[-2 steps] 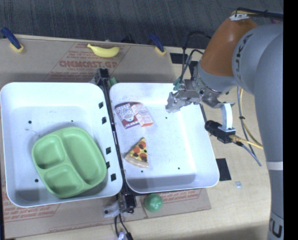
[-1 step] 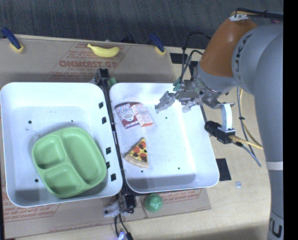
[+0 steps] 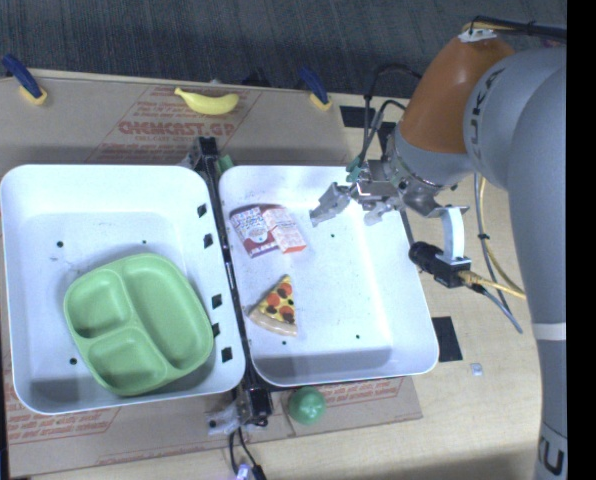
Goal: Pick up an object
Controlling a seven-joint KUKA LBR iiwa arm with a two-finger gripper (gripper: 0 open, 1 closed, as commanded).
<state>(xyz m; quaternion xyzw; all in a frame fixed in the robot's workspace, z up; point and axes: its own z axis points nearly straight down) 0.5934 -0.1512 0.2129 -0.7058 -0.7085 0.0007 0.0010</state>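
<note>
Snack packet (image 3: 266,229), lying flat in right bin (image 3: 378,348), is seen just left of & slightly below tool (image 3: 346,201), nearest obj., pizza slice (image 3: 276,306) further off; tool state can't be told.

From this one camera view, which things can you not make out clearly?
- Gripper: small and blurred against the white right bin; whether it is open or shut cannot be told.
- Red and white packet: its print is too small to read.
- Green ball: sits outside the bins by the near rim, which may hide its upper edge.
- Arm: cut off by the right and bottom edges.
</note>
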